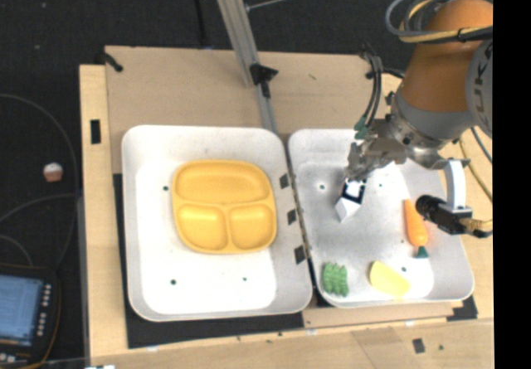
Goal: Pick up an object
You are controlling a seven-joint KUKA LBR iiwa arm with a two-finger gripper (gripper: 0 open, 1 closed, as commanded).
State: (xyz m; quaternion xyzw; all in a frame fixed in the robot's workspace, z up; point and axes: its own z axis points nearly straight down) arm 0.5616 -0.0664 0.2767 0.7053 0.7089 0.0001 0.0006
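Note:
In the right bin (448,284), a small white carton with a blue and black end (349,200) lies near the middle. My gripper (362,167) hangs directly over the carton's upper end, touching or almost touching it. An orange carrot (415,225) lies to the right of the carton. A green knobbly piece (334,278) and a yellow lemon-like piece (388,279) rest near the bin's front edge.
The left bin (149,276) bears a yellow divided plate (222,205). A slanted metal rail (241,36) runs down to the gap between the two bins. The arm's orange band (444,52) looms over the right bin's back right corner.

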